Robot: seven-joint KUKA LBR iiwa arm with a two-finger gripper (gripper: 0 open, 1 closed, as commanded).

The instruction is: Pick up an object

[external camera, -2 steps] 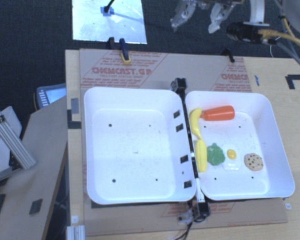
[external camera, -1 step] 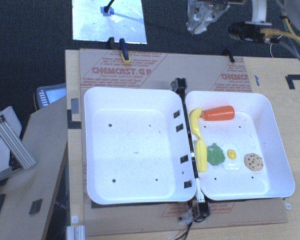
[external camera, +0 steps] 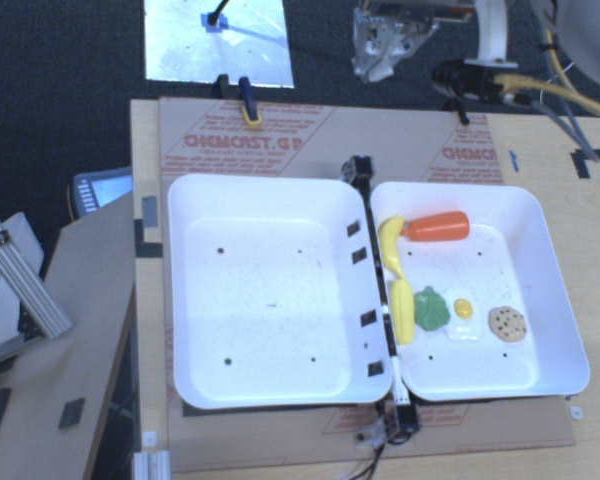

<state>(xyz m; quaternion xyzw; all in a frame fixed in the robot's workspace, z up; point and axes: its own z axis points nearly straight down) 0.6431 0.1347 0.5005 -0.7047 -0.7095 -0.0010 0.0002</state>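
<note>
I see the tabletop (external camera: 145, 268) first, a pale wood slab with a brown printed cardboard sheet (external camera: 250, 143) laid flat on it under both bins. The left bin (external camera: 265, 288) is a shallow white plastic tray with rounded corners and a smooth, glossy floor dotted with small dark holes. The right bin (external camera: 550, 268) matches it and touches it along a dark clipped seam. Above the cardboard, on dark carpet, lies a shiny square metal plate (external camera: 215, 28).

My arm (external camera: 580, 8) comes in at the upper right, a rounded grey shell with yellow and black cables beside it. The end effector (external camera: 380, 53) hangs high over the carpet beyond the bins, well apart from every object; I cannot tell whether it is apart or together.

All objects sit in the right bin. The carrot (external camera: 436, 227) is a smooth orange cylinder near the far wall. The banana (external camera: 390, 244) curves along the left wall, touching the carrot's end. A straight yellow corn (external camera: 403, 311) lies just below it, beside a bumpy green broccoli (external camera: 431, 309). A flat fried egg (external camera: 463, 315) and a round speckled cookie (external camera: 507, 323) follow to the right.
</note>
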